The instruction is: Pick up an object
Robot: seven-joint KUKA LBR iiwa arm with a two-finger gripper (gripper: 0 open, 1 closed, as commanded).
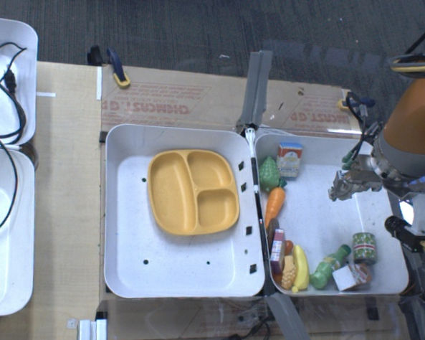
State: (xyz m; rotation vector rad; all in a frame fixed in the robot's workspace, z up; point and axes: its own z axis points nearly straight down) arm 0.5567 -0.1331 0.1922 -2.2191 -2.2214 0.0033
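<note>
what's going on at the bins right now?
The arm reaches in from the right, its gripper hovering over the upper right part of the right bin, with nothing visibly held. The toy food lies untouched: a carrot and a green vegetable by the divider, a small carton at the top, a banana, a green bottle and a can near the bottom. The left bin holds a yellow divided plate.

Divided plate [194,192] in L bin [120,268], R bin [317,215] beside it w/ carton [290,160] at back, carrot [274,205] along L wall, banana [300,267], bottle [329,266], can [363,248] at front, gripper [345,185] above bin's R half
</note>
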